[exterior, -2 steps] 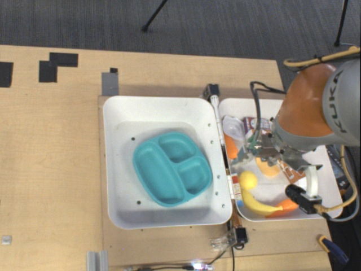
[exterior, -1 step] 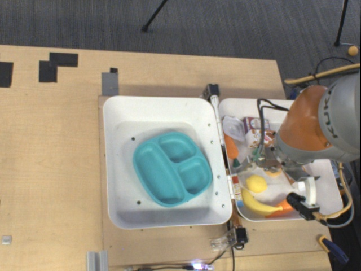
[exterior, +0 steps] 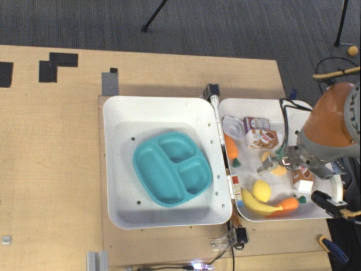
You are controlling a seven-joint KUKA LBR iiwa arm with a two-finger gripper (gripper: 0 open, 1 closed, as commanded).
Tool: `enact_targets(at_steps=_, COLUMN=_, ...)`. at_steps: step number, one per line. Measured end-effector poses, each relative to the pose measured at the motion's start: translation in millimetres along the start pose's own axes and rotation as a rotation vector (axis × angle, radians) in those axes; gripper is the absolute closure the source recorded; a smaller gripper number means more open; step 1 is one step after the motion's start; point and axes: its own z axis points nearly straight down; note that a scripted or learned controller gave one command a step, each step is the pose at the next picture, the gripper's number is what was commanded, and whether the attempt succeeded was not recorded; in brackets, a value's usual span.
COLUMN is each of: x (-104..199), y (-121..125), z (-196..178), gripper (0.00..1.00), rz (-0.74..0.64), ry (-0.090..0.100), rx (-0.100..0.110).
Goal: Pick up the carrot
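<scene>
While the tan surface sat over grey carpet, the arm hung over the right bin, end effector fingers apart, gripping nothing.

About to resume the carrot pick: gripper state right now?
Gripper: over the right bin; open or closed cannot be told. Nothing seen in its grip; a carrot lies by the bin's left wall.

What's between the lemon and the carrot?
In the camera view the banana curves between the lemon and the carrot, touching both.
</scene>
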Motion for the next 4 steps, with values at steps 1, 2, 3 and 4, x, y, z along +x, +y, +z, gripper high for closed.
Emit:
enact_targets(at_steps=1, x=-9, y=8, z=18, gripper=0.00, rz=0.149, ry=0.007, rx=-0.003)
enact_targets(at_steps=2, x=-9, y=12, z=9, gripper=1.00, rz=0.144, ry=0.004, rx=-0.008)
enact_targets(at_steps=3, x=-9, y=11, z=9, gripper=0.00, rz=0.144, ry=0.004, rx=-0.007)
enact_targets(at_steps=4, x=11, y=77, z=19, gripper=0.00, rz=0.242, ry=0.001, rx=-0.008)
